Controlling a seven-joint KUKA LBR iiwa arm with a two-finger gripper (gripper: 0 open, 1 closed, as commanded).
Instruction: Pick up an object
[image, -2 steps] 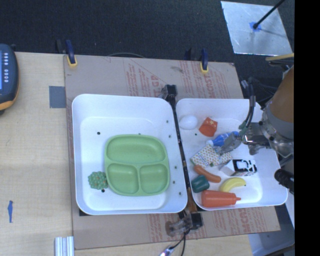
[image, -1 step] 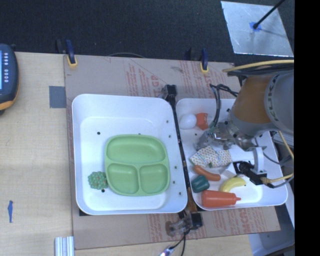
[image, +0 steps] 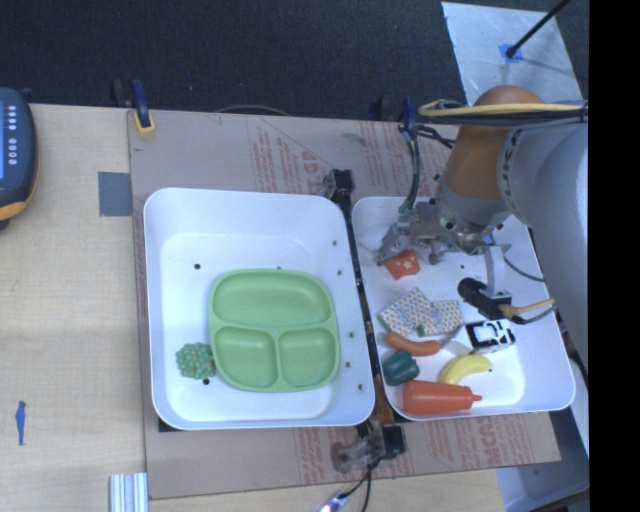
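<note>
The right-hand bin is shown with the arm lowered over its far end; the gripper is seen at the bin's upper left, and whether it is spread or pressed together cannot be told from this slanted view; nothing is seen between its tips. A small red block lies on the bin floor just beside the gripper, at about seven o'clock from it, and appears to touch or nearly touch the tips; it is judged the likeliest thing to be picked up. The block is judged light, stiff and not fragile, with a smooth and perhaps slippery skin; hold is best taken across its two flat opposite sides, near the middle. Further toward six o'clock lie a patterned cloth, a carrot, a green pepper, a banana and a red bottle. The left-hand bin holds a green divided plate, with a green knobbly ball at nine o'clock from it.
</note>
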